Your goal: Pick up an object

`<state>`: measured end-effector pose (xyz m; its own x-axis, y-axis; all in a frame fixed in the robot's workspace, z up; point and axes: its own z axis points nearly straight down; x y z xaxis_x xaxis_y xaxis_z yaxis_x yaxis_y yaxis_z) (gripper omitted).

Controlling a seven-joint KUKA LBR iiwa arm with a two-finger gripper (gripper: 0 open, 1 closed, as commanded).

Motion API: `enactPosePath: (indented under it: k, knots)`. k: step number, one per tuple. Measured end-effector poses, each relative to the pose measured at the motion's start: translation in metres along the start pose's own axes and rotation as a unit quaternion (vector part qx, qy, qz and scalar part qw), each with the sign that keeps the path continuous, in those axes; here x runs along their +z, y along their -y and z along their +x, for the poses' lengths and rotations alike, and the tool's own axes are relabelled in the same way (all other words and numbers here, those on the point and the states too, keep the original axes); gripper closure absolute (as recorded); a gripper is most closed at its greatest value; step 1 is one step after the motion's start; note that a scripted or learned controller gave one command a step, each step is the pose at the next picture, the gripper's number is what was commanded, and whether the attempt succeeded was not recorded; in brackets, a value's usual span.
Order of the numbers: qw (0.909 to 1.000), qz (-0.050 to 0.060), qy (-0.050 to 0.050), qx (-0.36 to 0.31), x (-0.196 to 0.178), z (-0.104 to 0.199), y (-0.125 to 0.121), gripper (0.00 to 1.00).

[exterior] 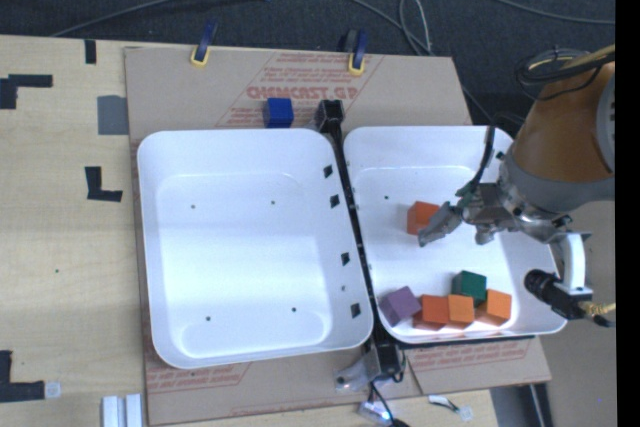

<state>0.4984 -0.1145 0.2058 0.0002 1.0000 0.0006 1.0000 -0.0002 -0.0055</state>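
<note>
While the two-finger gripper (pixel 447 224) hangs with its fingers spread beside the small orange block (pixel 423 215) lying alone in the right white bin (pixel 400 150), a clean pick means centring both fingers around that block before closing, well apart from the cluster below.

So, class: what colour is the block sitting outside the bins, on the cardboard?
Blue, seen clearly in the camera view.

Two white bins (pixel 240 150). Four orange blocks (pixel 424 215), one green block (pixel 468 284), one purple block (pixel 401 303), one blue block (pixel 279 111).
</note>
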Motion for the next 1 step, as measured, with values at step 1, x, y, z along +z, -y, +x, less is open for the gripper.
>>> enactPosePath:
  k: [1]
  knots:
    - [1.0,-0.003,0.0,0.0,-0.0021,0.0,-0.0012,0.0]
